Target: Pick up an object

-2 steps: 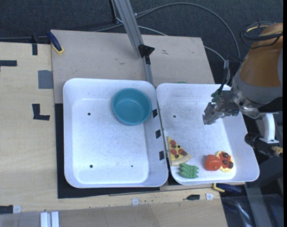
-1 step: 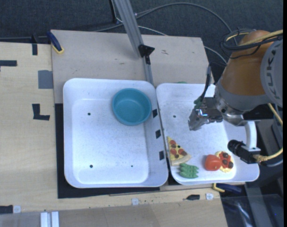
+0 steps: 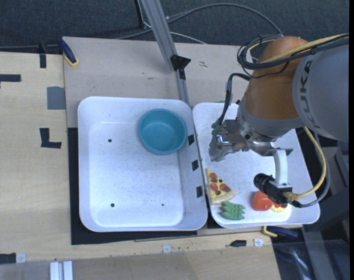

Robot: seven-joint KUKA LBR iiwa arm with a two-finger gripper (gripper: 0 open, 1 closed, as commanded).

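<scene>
Taking the right bin as the landmark, its nearest edge is where the small stuff sits: a green toy near the front rim, a pizza-slice toy just behind it against the bin's left wall, and a red and yellow piece further right, partly under a black fitting on the arm. All three look like light, stiff plastic play food, likely smooth and a bit slippery; I'd judge the pizza slice too flat to grip from above except across its edges, while the knobbly green one offers better purchase across its narrow middle. Further back, over the middle of that bin, the gripper hangs close above the floor, just beyond the pizza slice, with nothing visibly between its fingers; whether they are spread or closed I cannot tell from here. Left of the bin, the left bin carries a blue bowl at its far right corner, light but wide for those fingers, best pinched at the rim
</scene>
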